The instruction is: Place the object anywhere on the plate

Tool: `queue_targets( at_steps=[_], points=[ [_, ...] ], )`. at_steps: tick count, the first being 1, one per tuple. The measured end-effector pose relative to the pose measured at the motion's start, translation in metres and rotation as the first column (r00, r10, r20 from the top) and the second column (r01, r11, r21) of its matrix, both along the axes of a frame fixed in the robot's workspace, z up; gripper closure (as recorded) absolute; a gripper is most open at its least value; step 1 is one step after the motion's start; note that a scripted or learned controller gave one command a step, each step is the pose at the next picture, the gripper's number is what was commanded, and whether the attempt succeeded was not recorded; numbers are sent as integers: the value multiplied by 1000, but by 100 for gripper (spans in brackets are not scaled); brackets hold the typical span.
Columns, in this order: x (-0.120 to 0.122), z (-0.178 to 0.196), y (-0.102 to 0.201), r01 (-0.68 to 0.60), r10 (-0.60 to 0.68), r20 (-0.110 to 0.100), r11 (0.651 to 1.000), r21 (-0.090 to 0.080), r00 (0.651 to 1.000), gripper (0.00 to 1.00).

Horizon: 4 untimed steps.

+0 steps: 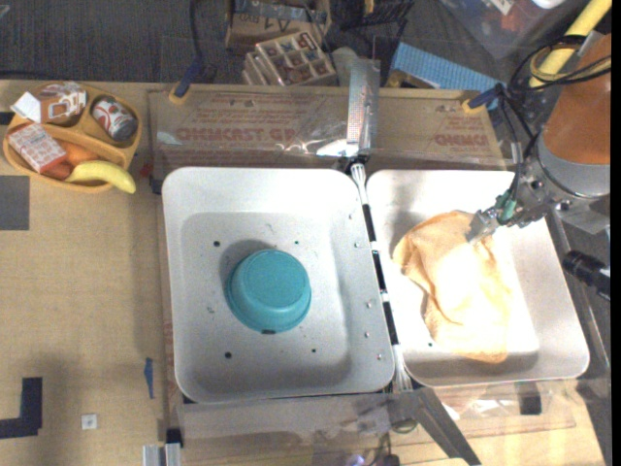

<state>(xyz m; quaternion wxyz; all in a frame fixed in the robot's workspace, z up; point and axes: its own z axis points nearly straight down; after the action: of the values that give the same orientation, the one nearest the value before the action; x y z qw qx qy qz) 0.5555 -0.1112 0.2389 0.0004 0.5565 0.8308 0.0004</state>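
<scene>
Camera view shows the teal plate [270, 289] upside down in the left bin [184, 212], with nothing on it. A yellow cloth [456, 284] lies in the right bin [563, 348]. The hand [482, 223] touches its top edge (open or pinching, I cannot tell). Most work is left.

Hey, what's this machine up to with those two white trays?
A robot arm reaches in from the right, and its gripper sits at the upper edge of a floppy yellowish cloth lying in the right bin. Whether it has actually caught the cloth is hard to tell. In the left bin a teal plate, which looks like an upturned dish, waits with nothing on it. The cloth is meant to end up there, and that hasn't happened yet.
</scene>
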Motion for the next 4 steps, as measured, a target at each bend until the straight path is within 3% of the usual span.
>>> queue_targets(
  at_steps=[1,2,3,4],
  points=[
    [1,-14,1,-2,2,-1,1000,0,1000,100],
    [11,-22,47,-390,390,0,921,0,921,100],
    [18,-26,89,-715,715,1,699,-1,699,100],
    [33,-22,133,-923,923,4,385,-7,385,100]
  ],
)
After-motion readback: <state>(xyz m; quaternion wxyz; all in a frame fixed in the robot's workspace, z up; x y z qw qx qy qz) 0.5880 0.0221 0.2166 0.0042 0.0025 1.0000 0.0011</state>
